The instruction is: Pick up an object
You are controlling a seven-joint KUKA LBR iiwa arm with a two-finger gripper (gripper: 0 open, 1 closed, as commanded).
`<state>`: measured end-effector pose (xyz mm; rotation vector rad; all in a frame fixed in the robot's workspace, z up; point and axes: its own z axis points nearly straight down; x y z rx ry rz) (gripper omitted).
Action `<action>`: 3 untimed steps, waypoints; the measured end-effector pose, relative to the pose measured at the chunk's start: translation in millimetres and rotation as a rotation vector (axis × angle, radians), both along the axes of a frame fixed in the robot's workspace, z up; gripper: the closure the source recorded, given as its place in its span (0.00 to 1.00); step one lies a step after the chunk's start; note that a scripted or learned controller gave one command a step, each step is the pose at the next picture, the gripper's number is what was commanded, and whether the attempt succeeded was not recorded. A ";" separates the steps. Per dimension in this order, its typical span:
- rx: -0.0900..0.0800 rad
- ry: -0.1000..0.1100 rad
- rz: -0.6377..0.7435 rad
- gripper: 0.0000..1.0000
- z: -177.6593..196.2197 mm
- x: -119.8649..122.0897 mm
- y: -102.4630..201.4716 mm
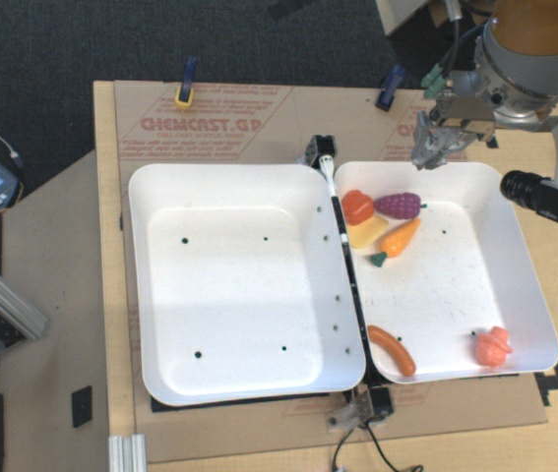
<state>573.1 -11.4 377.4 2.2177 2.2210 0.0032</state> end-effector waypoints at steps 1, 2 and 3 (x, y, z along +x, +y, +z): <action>0.000 0.001 0.000 0.00 -0.6 -0.1 -0.1; 0.000 -0.002 0.001 1.00 10.3 0.5 0.2; -0.001 -0.001 0.000 0.00 9.8 0.5 0.1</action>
